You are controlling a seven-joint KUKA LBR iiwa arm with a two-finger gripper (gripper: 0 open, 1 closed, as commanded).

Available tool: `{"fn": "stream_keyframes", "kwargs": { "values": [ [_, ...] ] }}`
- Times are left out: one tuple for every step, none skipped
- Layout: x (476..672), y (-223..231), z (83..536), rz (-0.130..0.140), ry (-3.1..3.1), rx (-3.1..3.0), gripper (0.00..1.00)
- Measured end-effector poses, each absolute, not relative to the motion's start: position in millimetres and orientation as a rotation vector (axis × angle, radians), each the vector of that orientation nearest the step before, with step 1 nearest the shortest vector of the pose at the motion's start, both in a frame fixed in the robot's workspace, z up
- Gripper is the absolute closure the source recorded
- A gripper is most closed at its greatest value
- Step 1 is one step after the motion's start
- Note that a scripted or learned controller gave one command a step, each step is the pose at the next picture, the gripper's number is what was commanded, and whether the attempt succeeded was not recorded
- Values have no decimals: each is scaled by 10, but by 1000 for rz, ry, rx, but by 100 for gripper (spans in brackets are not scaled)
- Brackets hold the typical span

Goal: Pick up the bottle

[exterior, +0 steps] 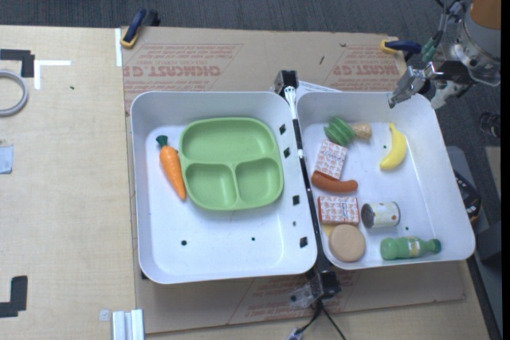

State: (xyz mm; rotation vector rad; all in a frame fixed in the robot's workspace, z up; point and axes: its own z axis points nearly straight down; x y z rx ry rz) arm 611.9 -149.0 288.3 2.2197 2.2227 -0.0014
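Observation:
The green bottle with a yellow label lies on its side in the front right corner of the right bin. Its cap points right. My gripper hovers above the bin's far right corner, well away from the bottle. Its two fingers stand apart, open, with nothing between them.
Around the bottle in the right bin lie a banana, a green vegetable, a sausage, two printed boxes, a small can and a round bun. The left bin holds a green divided plate and a carrot.

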Motion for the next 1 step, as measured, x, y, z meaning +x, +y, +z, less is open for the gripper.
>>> {"fn": "stream_keyframes", "kwargs": {
  "values": [
    [6124, -1493, 2979, -2, 2225, 2216, 100]
  ]
}}
